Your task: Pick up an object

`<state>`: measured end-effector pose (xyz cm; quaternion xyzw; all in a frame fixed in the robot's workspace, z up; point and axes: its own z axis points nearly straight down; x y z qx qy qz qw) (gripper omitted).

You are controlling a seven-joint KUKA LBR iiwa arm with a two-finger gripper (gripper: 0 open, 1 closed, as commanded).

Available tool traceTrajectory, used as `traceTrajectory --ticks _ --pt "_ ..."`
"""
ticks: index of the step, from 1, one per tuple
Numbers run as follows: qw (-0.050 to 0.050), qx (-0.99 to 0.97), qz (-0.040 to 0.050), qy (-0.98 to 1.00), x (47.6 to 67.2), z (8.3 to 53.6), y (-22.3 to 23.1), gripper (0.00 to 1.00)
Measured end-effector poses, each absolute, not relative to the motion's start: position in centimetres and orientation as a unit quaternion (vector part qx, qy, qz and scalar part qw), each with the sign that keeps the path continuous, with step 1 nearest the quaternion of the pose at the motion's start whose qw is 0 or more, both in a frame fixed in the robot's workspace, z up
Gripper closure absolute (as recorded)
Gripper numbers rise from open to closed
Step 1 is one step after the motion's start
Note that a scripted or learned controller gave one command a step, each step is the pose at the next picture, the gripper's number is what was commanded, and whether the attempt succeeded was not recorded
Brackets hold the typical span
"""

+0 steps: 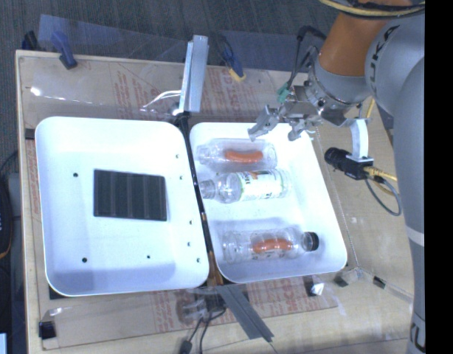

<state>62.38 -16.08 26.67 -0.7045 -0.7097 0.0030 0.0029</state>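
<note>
1. Three clear plastic bottles are lying on their sides in the right bin (326, 198): the top bottle (237, 154) and bottom bottle (267, 244) showing orange inside, the middle bottle (245, 185) wearing a white label.
2. The arm (359, 43) is reaching in from the right, its jaws (278, 126) hanging apart and holding nothing, just above the bin's far rim near the top bottle.
3. The left bin (64, 153) is carrying a dark ribbed rectangle (130, 195); both bins are sitting on the bench (101, 87).
</note>
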Motion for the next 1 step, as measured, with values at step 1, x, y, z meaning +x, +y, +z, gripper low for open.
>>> traceTrajectory --ticks 1 --pt "0.004 -0.648 0.0022 -0.761 65.67 19.28 -18.71 0.0"
